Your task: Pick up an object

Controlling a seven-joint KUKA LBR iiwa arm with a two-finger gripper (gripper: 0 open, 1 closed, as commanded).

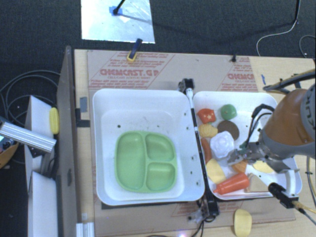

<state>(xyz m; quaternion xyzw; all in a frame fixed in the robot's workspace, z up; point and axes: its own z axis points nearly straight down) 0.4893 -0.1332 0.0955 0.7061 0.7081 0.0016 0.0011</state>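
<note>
While the arm (pixel 296 120) reaches in from the right edge of the frame, its gripper (pixel 238 155) sits low over the right bin (pixel 256 100), in the lower right part of the picture. Whether the fingers are open or closed cannot be told from this angle. Just left of the gripper lies a white crumpled object (pixel 221 144), with a brown round piece (pixel 228 129) above it, a green ball (pixel 228 111) and a red-orange piece (pixel 206 115) nearer the bin's top. An orange carrot-like toy (pixel 232 183) lies along the bin's lower side, a pale yellow piece (pixel 215 171) just beside it. At the centre, the left bin (pixel 143 98) holds a green divided tray (pixel 145 161). A yellow object (pixel 242 221) rests on the bench below the right bin.
</note>
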